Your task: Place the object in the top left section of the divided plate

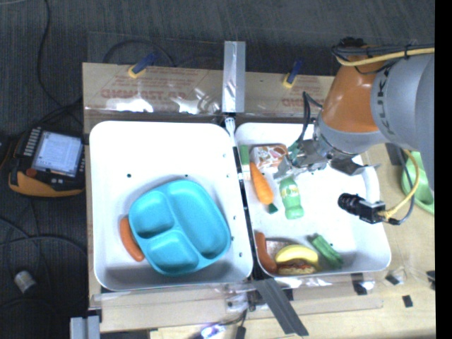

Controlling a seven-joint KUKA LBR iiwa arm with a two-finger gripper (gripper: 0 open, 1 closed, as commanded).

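We see the gripper [298, 162] low in the right bin [374, 210], just above the green bottle [289, 196]; its finger state we cannot tell. The blue divided plate [180, 224] sits in the left bin [113, 147].

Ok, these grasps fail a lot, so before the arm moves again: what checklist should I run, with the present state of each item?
1. Gripper over a pickable item: ok, it sits in the right bin just above the green bottle.
2. An object seen between its fingers: cannot tell.
3. Blue divided plate in place: ok, it lies in the left bin, sections facing up.
4. Top left section free: ok, nothing lies in it.
5. Clutter near the bottle: not ok, a carrot lies right beside it.
6. Plate edge free: not ok, an orange sausage-like item lies against its left rim.
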